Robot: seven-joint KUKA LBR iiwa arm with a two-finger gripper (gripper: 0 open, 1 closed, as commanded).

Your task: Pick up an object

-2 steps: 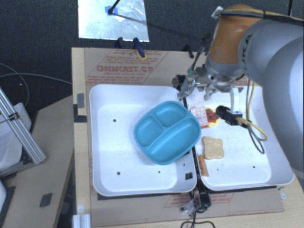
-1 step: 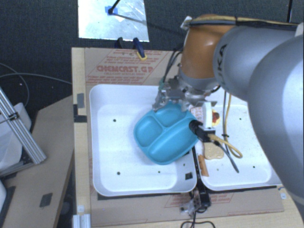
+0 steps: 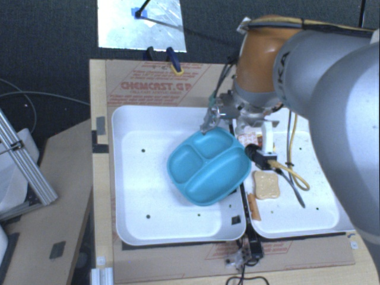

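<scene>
A blue divided plate (image 3: 209, 167) is lying tilted at the left bin's (image 3: 136, 218) 3 o'clock edge. The tool (image 3: 221, 119) is hovering at the plate's 12 o'clock rim; whether it is spread is unclear.

Around the counter (image 3: 101, 177) the floor (image 3: 47, 46) is dark carpet, crossed near the far left corner by thin black cables (image 3: 35, 97). Beyond the counter's far edge a shiny silver sheet (image 3: 141, 16) lies flat on the carpet, catching the light in pale patches, and a brown cardboard sheet (image 3: 154, 82) with red printed lettering covers the counter's far side. Off the counter's left edge stands a slanted aluminium frame rail (image 3: 24, 159), just beside a tan board (image 3: 59, 218) set lower than the counter.
</scene>
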